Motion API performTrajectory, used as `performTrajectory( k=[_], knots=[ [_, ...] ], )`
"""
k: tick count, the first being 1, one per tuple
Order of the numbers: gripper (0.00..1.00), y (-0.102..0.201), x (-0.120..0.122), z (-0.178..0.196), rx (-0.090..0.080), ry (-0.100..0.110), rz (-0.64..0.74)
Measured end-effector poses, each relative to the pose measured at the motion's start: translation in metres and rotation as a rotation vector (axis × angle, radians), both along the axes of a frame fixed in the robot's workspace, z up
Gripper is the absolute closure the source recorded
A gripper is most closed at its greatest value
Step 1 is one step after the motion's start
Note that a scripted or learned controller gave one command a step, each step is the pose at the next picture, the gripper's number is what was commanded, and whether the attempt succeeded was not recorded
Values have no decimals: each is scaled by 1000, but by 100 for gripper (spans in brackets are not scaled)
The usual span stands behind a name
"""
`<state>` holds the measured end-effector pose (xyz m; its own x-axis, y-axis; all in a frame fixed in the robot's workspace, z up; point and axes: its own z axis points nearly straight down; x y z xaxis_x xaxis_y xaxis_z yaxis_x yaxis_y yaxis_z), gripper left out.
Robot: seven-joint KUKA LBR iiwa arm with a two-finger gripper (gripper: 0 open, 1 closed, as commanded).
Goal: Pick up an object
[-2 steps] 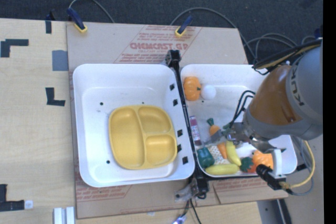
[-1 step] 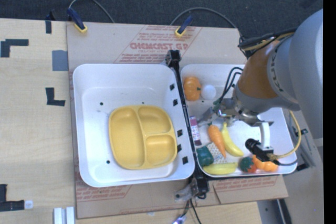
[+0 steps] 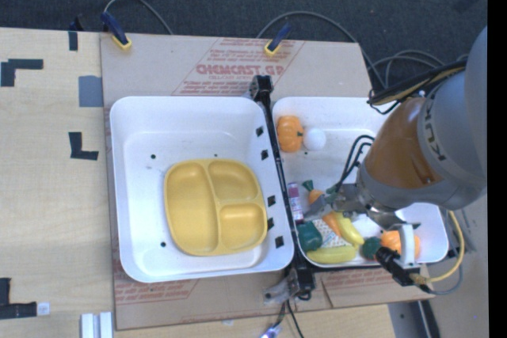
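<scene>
The right bin (image 3: 341,108) holds several small toys. An orange pumpkin-like fruit (image 3: 289,133) and a white ball (image 3: 315,140) lie at its far left. A purple tube (image 3: 295,200) rests along the left wall. Near the front are a green block (image 3: 309,234), a yellow banana (image 3: 331,253) and an orange-and-yellow piece (image 3: 345,229). My gripper (image 3: 337,206) hangs low over this front cluster, just above the orange-and-yellow piece and right of the purple tube. The wrist hides part of the pile.
The left bin (image 3: 131,170) holds a yellow divided plate (image 3: 214,206). An orange and green toy (image 3: 388,241) lies at the right bin's front right. The big grey and orange arm (image 3: 412,154) covers the bin's right half. Cables run behind the bins.
</scene>
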<state>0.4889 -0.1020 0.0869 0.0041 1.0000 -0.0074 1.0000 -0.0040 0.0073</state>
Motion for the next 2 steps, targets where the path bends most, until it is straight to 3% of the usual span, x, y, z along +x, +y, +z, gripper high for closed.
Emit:
performTrajectory(
  k=[1, 2],
  knots=[
    [100, 1, 1, 10, 1, -2, 2],
    [100, 67, 22, 97, 8, 8, 6]
  ],
)
